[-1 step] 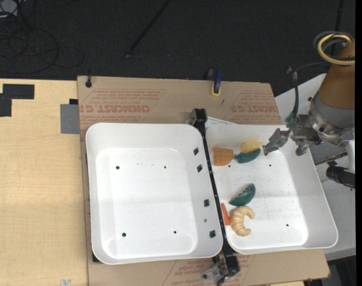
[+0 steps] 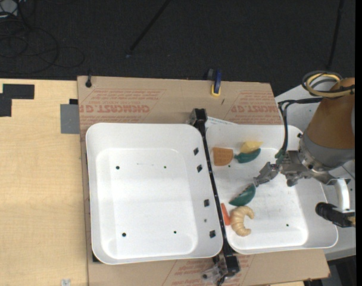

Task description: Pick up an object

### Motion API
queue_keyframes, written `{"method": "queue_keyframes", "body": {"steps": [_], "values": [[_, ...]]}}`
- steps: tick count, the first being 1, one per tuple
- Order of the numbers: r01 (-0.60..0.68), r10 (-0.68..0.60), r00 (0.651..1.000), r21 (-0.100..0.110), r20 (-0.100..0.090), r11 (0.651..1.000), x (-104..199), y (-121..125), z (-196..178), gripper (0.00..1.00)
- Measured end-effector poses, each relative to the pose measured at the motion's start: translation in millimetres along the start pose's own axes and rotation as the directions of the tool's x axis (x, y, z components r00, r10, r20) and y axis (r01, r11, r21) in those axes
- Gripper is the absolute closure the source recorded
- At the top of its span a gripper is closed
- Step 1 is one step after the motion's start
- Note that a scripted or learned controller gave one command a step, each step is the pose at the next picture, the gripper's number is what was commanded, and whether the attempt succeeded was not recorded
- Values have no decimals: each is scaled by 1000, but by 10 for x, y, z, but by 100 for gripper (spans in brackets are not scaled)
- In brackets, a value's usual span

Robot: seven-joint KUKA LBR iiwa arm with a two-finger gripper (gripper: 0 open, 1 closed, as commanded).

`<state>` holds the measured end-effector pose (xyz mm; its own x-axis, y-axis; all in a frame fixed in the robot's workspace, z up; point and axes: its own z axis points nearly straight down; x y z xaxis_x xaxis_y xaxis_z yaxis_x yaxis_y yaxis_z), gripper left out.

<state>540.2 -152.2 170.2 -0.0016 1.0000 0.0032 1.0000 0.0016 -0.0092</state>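
Nearest within the right bin (image 2: 324, 241), a croissant (image 2: 242, 219) lies; just beyond it a green piece (image 2: 245, 195) is met by the gripper (image 2: 263, 178), whose spread cannot be told. The approach step is judged; closing and lifting are called for.

The only lettering stands on the cardboard sheet (image 2: 169, 100) under the two bins: red print, upside down from this view, in two places along its far edge and again at the near edge. The far left print seems to read "CHEMCAST GP"; the rest is too blurred to read.
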Motion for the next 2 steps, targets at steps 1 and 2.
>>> {"method": "queue_keyframes", "body": {"steps": [1, 2], "values": [[-3, 3, 1000, -4, 1, 1000, -24, 22, -114, 100], [-1, 1, 1000, -4, 1, 1000, 135, -383, 222, 100]]}}
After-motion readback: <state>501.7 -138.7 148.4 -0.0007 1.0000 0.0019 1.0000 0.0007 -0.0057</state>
